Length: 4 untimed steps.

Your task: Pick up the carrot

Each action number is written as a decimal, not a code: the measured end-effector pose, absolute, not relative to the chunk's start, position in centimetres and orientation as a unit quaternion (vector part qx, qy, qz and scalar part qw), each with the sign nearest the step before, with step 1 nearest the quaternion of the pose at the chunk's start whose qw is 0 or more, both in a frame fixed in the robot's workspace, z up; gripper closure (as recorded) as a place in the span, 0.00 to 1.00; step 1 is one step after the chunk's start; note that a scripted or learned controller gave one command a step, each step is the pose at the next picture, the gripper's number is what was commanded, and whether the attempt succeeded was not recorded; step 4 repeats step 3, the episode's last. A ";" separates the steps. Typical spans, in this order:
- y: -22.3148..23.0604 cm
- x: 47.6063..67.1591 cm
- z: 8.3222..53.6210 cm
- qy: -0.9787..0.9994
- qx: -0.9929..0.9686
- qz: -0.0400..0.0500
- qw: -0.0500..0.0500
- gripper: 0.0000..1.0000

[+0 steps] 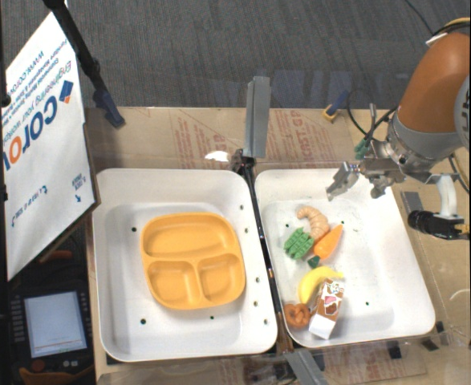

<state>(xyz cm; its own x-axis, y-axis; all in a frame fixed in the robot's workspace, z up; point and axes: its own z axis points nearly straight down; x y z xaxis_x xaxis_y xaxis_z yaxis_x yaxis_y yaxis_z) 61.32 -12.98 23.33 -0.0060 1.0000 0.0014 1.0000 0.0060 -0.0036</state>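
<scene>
A brown tabletop (179,139) carries two shallow white bins side by side. The left bin (115,327) holds an orange divided plate (193,260) near its middle. The right bin (395,295) holds a cluster of small toys along its left half. The grey arm (432,87) with its orange band reaches in from the right, and its hand (359,179) hangs above the far edge of the right bin, touching nothing and holding nothing; how far it is open cannot be told. The yellow banana (317,281) lies just above a small carton (328,310). The carrot (328,243) lies tilted, well apart from the hand, touching the green block (298,244) and the pink shrimp (311,217). A brown pretzel (296,316) sits nearest the front.
</scene>
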 end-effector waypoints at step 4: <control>-6.5 56.4 18.6 -0.705 -0.710 0.001 0.002 1.00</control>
